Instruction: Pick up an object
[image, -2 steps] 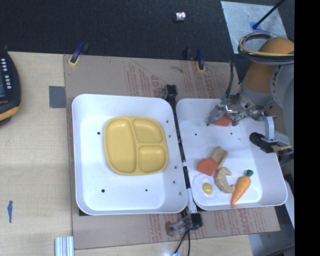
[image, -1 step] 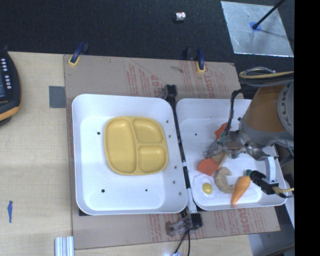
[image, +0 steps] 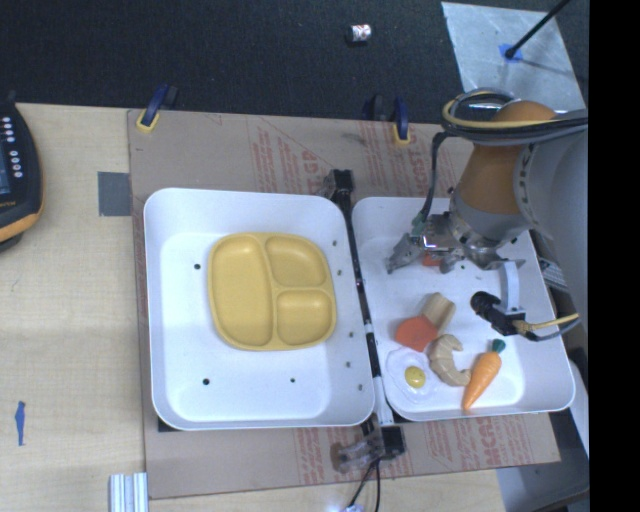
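On the wooden worktop, the right bin holds toy food. The tool, fingers spread, sits low over a red piece; closing comes next.

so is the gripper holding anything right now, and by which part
Cannot be told. The grey two-finger gripper is low in the right white bin, over something small and red, but no object shows clearly between its fingers.
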